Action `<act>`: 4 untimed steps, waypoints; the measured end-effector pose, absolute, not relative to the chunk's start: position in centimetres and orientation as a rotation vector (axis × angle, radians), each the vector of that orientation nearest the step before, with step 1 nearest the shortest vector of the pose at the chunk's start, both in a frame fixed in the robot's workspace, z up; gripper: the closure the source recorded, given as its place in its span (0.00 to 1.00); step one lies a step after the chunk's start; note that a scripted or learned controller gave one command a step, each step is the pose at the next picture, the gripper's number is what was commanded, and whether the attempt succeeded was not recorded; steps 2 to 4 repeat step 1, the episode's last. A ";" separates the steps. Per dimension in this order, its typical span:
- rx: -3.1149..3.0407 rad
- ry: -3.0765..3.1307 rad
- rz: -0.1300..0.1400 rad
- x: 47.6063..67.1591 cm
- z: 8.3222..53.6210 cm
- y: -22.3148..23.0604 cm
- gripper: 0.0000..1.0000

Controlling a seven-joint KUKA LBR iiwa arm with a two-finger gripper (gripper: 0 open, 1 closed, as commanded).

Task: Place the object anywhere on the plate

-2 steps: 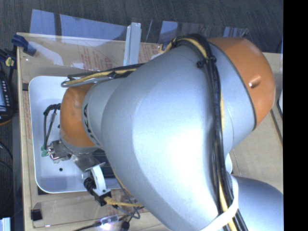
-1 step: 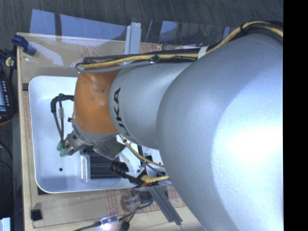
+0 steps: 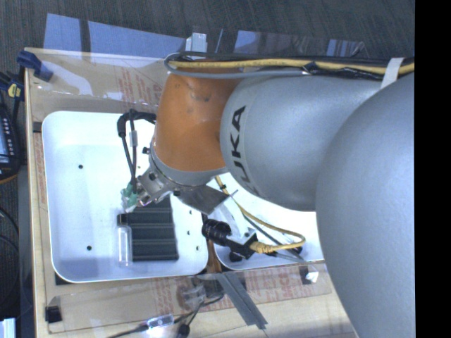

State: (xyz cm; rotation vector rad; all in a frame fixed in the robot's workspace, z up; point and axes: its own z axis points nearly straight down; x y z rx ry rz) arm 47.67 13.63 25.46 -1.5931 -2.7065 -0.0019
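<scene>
My gripper (image 3: pixel 144 234) hangs low over the near right part of the left white bin (image 3: pixel 70 189). Its black ribbed body points toward the bin's near wall, with a clear plastic piece along its left side. The orange band and grey wrist of the arm (image 3: pixel 190 125) stand above it and cover the middle of the view. What lies under the gripper is hidden by its body.
The bulk of the arm hides most of the right bin; a stretch of its near rim (image 3: pixel 236 266) shows beside black and yellow cables (image 3: pixel 246 245). Two small dark specks (image 3: pixel 80 166) lie on the left bin's floor. A clear sheet and tape lie on the bench's far side (image 3: pixel 91 69).
</scene>
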 end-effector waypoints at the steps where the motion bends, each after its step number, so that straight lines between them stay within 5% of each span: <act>1: -1.779 -2.584 0.009 49.3 15.4 20.9 1.00; 4: -1.779 -2.584 0.009 49.3 15.4 20.9 1.00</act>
